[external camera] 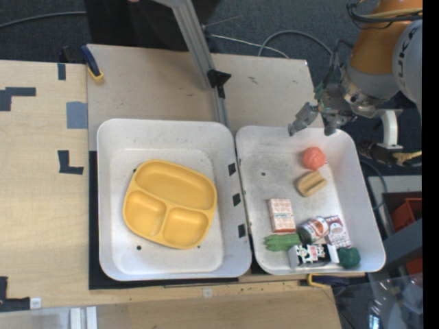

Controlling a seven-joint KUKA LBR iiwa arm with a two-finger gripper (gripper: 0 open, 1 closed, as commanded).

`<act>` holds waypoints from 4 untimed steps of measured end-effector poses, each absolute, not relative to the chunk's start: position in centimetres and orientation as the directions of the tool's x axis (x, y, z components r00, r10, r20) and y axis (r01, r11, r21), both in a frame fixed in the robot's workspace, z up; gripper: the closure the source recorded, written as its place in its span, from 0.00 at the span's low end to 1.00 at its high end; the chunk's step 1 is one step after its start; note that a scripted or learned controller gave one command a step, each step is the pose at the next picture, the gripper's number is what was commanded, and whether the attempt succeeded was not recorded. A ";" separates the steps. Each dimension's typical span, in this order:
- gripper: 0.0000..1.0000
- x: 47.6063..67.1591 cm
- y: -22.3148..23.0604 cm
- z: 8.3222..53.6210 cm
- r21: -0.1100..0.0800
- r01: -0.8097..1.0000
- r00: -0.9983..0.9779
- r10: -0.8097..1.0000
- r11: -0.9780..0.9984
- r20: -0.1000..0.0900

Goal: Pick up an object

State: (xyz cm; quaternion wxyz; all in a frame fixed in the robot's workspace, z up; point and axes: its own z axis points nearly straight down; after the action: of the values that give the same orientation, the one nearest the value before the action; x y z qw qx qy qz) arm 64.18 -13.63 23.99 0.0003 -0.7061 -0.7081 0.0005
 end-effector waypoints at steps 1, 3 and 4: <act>0.00 64.2 -13.6 24.0 -0.001 1.000 -0.003 1.000 0.003 -0.001; 0.00 63.3 -14.3 13.1 -0.007 1.000 -0.002 1.000 0.002 -0.001; 0.00 63.3 -14.2 8.6 -0.002 1.000 -0.002 1.000 0.002 -0.002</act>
State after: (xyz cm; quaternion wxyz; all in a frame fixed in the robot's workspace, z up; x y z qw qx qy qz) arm 63.27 -14.18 8.64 0.0000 -0.7062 -0.7080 0.0015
